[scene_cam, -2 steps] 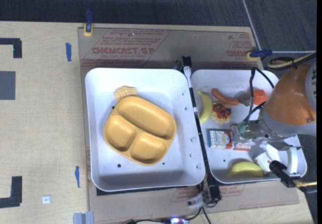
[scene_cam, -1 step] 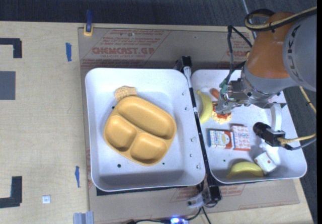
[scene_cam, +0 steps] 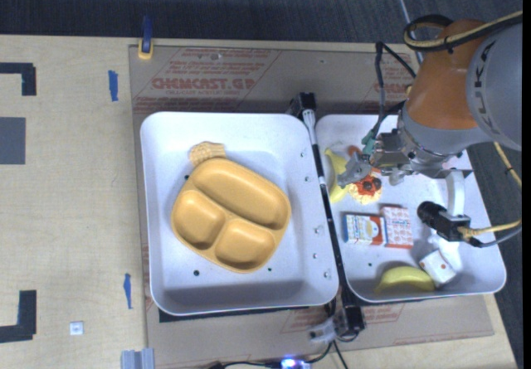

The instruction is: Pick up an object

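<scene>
**Operator:** From the overhead camera, I had the tool (scene_cam: 366,167) low over the upper left of the right shallow white plastic bin (scene_cam: 491,264), right above a small orange-and-red toy (scene_cam: 366,186) beside a yellow curved piece (scene_cam: 336,168). I judged it the approach step, nothing lifted yet. I could not tell whether it was released or clenched.

**Supervisor:** What did the next move call for?

**Operator:** In my view, a straight descent onto that toy, clear of the bin wall. A small red-and-white printed carton (scene_cam: 377,229) and a yellow banana-shaped object (scene_cam: 404,278) lay nearer the front.

**Supervisor:** Any writing?

**Operator:** The brown cardboard sheet (scene_cam: 207,77) on the tabletop (scene_cam: 66,193) read roughly "CHEMCAST"; the carton's print was too small. The left white bin (scene_cam: 158,193) held a tan three-compartment plastic tray (scene_cam: 228,214).
</scene>
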